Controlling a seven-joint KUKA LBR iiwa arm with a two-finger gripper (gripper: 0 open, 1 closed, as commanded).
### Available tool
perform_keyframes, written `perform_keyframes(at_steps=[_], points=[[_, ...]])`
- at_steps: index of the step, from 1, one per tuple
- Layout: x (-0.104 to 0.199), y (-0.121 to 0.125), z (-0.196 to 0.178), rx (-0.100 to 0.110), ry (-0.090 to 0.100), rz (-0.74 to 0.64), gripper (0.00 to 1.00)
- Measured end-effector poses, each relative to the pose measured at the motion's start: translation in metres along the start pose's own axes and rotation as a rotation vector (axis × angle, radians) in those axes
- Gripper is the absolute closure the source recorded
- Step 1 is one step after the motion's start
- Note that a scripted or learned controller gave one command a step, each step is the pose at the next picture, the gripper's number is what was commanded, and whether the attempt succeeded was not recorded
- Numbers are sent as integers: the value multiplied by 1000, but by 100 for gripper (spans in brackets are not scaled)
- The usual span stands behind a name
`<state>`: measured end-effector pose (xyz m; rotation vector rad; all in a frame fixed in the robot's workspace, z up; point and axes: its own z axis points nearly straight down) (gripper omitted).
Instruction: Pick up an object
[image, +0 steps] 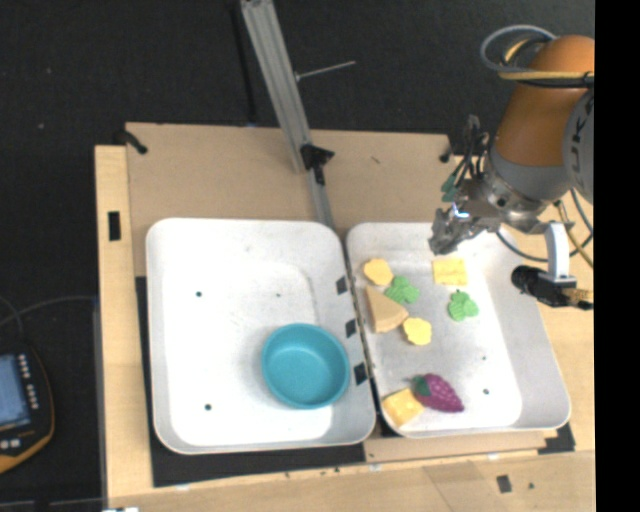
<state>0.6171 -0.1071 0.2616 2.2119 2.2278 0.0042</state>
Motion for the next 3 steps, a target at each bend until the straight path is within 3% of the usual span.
perform_keyframes(at_steps=[3], points=[[164, 42, 7, 1, 0, 1, 100]])
